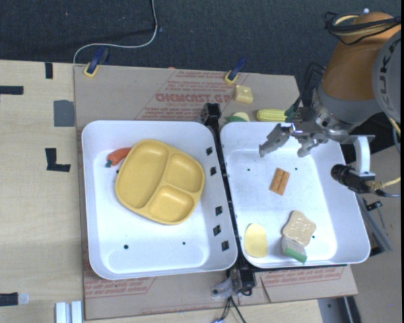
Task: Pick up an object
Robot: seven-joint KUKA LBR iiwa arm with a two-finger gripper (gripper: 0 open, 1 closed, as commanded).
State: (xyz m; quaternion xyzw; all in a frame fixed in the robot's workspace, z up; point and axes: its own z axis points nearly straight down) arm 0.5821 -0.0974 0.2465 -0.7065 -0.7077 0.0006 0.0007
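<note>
Overhead, the gripper (287, 144) hangs spread wide, holding nothing, at the far end of the right bin (337, 200). Just nearer lies an orange-brown block (279, 181).

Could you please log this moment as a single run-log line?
gripper: open, above right bin, holding nothing | orange block: on bin floor below gripper | yellow tray: left bin | pick: not yet done

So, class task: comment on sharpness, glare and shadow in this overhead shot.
Camera view: soft overall; the gripper looks slightly blurred; the yellow tray shows mild sheen; the right bin carries faint, diffuse shadows.
</note>
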